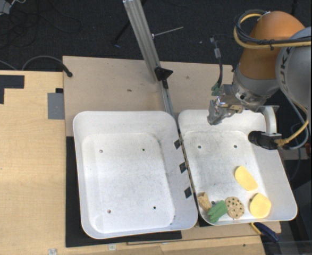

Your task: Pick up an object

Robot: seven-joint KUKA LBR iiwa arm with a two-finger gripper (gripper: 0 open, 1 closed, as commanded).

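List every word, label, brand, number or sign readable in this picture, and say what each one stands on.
None: no text can be read anywhere in the camera view.
The two shallow white plastic bins, left and right, bear dark dots and speckles, no writing.
The round brown cookie-like piece has a dotted pattern, not letters.
The grey and orange arm and its gripper show no legible label.
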